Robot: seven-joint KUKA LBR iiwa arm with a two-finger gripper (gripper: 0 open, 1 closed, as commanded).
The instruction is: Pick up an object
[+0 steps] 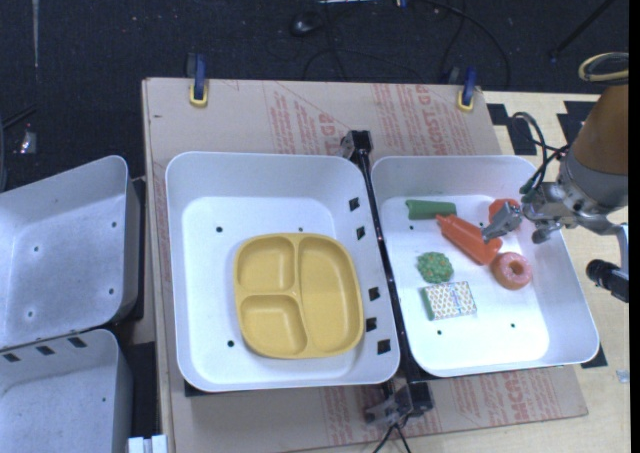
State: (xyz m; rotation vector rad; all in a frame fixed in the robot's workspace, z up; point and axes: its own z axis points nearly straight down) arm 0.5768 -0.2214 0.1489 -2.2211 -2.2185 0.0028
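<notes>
The gripper [507, 221] is hovering at the carrot's [468, 238] right end in the right bin [560, 341]; jaw state is impossible to tell.

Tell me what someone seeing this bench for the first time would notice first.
Probably the yellow divided plate, alone in the left bin. Next, the cluster of small toys in the right bin: an orange carrot, a green piece, a pink ring. The gripper hovers by the carrot's upper end.
</notes>
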